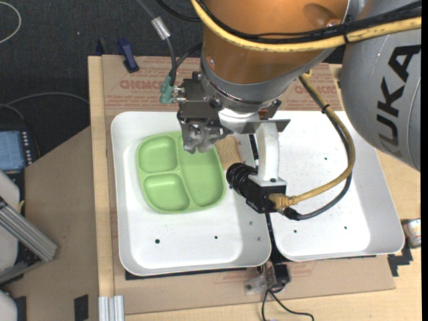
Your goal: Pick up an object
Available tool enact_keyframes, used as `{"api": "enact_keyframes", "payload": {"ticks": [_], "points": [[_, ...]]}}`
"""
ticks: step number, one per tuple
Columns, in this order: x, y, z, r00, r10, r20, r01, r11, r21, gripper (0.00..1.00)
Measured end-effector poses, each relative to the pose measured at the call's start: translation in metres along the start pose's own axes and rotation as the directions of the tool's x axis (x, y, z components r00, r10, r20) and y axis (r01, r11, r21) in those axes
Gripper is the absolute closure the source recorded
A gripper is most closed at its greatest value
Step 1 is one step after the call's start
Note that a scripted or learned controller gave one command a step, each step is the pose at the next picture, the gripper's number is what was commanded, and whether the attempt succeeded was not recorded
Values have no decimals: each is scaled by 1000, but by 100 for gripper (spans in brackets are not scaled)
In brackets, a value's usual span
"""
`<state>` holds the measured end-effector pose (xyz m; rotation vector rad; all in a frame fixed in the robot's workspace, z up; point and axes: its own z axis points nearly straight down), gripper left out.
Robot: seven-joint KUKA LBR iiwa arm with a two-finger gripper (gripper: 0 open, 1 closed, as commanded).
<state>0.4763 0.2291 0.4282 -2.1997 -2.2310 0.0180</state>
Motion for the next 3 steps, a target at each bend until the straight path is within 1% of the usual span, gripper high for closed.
{"api": "enact_keyframes", "payload": {"ticks": [1,2,3], "points": [[-5,4,-114,1000,12,-9,-12,1000,-27,100],[-86,0,-107,1000,23,-1,-23,1000,-12,100],[-52,1,-60,1000,11,0,-11,1000,-7,100]]}}
